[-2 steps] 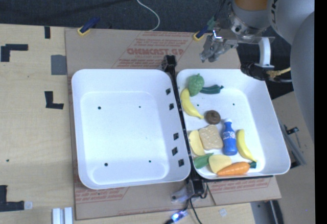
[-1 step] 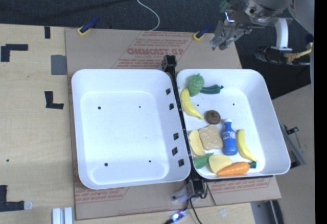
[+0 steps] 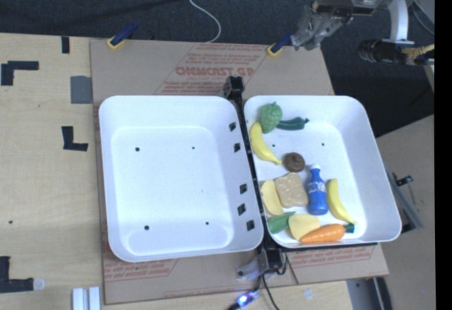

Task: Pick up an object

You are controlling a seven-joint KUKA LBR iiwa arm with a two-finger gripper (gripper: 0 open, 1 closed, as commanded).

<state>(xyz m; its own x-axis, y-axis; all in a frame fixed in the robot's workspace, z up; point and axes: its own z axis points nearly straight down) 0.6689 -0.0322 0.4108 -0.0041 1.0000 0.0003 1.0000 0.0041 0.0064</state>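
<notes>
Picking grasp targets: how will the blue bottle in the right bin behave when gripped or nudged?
The blue bottle lies on its side, so its rounded body will probably roll if nudged. It looks like a smooth plastic toy: likely stiff, light, maybe slippery. It sits tight between the bread slice and a banana, so neighbours may shift.

A cardboard sheet [image 3: 212, 68] lies under both bins, yellow-and-blue clamps [image 3: 121, 35] at its far corners

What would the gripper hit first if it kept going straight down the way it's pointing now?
Probably the cardboard sheet near the blue and yellow clamp, behind the right bin. The gripper hangs outside both bins, though depth is unclear.
</notes>
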